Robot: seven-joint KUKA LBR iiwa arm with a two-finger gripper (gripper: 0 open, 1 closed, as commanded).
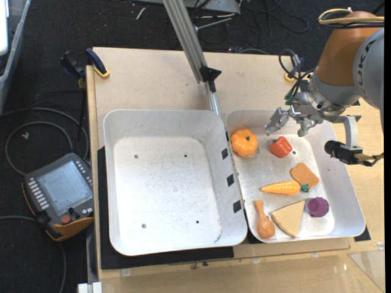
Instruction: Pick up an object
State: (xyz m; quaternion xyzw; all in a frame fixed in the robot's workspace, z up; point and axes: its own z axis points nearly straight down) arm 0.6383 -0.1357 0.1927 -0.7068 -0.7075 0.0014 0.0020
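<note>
The gripper hangs over the far edge of the right bin, its two fingers spread apart with nothing between them. Just beside it, toward the bin's middle, sits the red pepper. The little orange pumpkin is at the far left corner of that bin, hard by the wall it shares with the left bin. Down the bin: a tan biscuit-like piece, the carrot lying crosswise, a purple piece, a wedge of cheese and a drumstick at the near edge (all toy food, by the look). No lettering is legible, not even on the pendant left of the bench.
</note>
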